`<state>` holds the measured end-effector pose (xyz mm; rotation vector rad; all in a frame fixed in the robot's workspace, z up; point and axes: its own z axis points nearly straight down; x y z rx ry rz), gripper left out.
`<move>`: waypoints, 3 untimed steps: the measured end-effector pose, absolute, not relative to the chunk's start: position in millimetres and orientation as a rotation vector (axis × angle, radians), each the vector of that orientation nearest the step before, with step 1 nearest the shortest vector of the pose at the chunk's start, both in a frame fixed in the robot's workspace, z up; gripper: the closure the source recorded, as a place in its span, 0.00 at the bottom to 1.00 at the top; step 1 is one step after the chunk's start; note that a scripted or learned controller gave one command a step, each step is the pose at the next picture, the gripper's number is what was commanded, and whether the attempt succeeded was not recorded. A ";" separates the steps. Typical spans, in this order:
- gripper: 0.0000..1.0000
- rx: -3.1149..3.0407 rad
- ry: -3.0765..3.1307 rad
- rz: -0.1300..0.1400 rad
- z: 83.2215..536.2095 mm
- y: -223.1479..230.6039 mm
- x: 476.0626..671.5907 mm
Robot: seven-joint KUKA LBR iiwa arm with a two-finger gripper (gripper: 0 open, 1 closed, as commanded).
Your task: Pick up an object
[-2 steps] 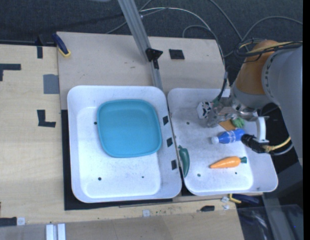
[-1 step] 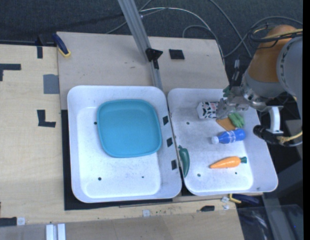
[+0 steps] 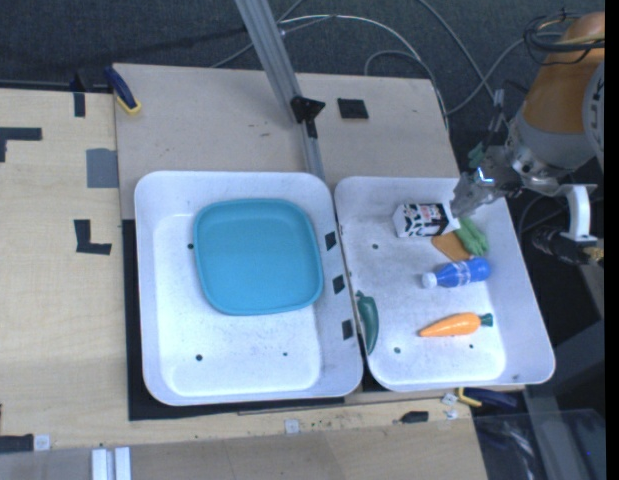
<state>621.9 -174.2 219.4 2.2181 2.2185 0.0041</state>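
A yellow and blue clip point(image 3: 124, 92) is lying at the far left corner of the tan worktop point(image 3: 219, 118), a long way left of the hand. A grey pole point(image 3: 272, 53) is slanting across the back of the worktop.

The left bin point(image 3: 159, 298) is sitting well left of the hand. A big blue plate point(image 3: 257, 255) is lying flat inside it, toward the back.

The right bin point(image 3: 514, 363) is touching the left bin along one side. A small dark green thing point(image 3: 368, 320) is lying by the bin's left wall, far left of the hand and nearer the front. I cannot tell what it is.

A little black and white carton point(image 3: 420, 219) is lying on its side just left of the hand. A blue bottle point(image 3: 461, 273) with a white cap is lying below the hand, toward the front of the bin. A toy carrot point(image 3: 453, 325), orange with a green top, is lying even closer to the front, well apart from the hand.

The hand point(image 3: 467, 200) is hanging low over the back right part of this bin. A flat orange piece point(image 3: 448, 245) and a light green thing point(image 3: 474, 237) are lying right under the hand. The hand is too blurry to see well, so I cannot tell how wide it is or if it is holding anything.

The grey arm point(image 3: 559, 118) with its orange band is reaching in from the right.
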 end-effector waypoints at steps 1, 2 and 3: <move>1.00 2.220 2.221 0.002 245.3 -174.0 622.3; 1.00 2.218 2.226 0.000 238.1 -127.3 633.1; 1.00 2.217 2.228 0.000 226.8 -70.9 638.0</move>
